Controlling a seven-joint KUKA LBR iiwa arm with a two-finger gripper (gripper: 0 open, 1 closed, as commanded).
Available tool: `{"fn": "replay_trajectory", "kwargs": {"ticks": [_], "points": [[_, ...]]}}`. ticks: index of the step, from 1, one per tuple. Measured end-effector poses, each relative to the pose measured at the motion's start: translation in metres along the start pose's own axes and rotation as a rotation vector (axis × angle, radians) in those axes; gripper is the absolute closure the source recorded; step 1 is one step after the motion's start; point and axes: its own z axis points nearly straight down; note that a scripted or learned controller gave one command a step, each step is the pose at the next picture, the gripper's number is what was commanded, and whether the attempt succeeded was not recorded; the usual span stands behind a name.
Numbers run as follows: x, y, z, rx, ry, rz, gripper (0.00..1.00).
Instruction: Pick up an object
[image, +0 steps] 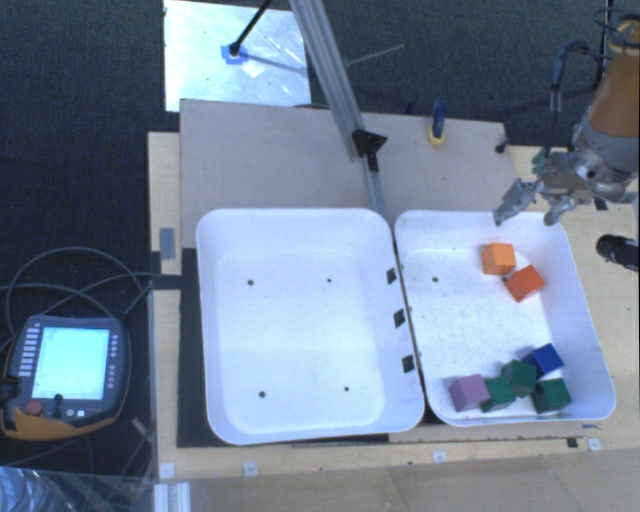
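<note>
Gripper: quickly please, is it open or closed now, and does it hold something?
Gripper: open, fingers spread, holding nothing; it hangs over the far edge of the right bin, above the orange blocks.

The end effector (533, 207) hangs open and holds nothing above the right bin's (432, 300) far rim; two orange cubes (498, 258) lie just below it.

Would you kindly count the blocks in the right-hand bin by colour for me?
Orange: 2
Green: 3
Blue: 1
Purple: 1
Total: 7 blocks, all in the right bin
</note>
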Motion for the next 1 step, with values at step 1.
{"fn": "replay_trajectory", "kwargs": {"ticks": [1], "points": [[-0.0002, -0.0001, -0.0001, 0.000, -0.001, 0.000, 0.00]]}}
